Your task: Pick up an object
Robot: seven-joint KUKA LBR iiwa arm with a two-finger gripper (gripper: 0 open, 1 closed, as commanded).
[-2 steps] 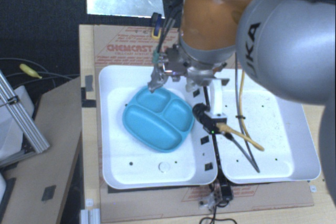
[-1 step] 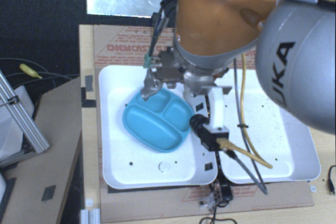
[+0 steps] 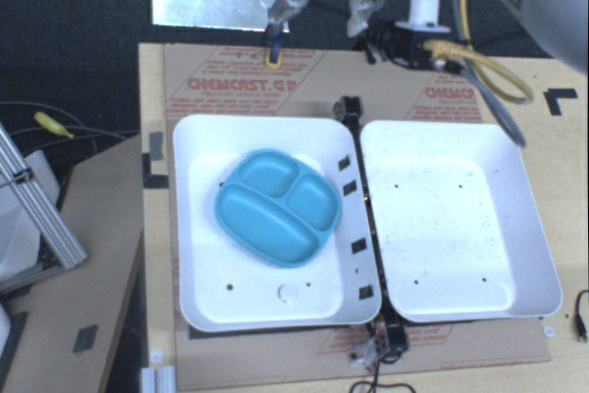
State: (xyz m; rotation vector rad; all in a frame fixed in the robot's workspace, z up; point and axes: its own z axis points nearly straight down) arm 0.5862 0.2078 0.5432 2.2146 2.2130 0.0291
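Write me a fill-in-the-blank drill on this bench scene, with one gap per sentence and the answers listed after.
1. The blue divided plate lies in the ____ bin of this view.
2. The plate has ____ compartments.
3. The gripper hangs above the bench's ____ edge, away from both bins.
4. The plate's colour is ____.

Answers: left; three; far; blue
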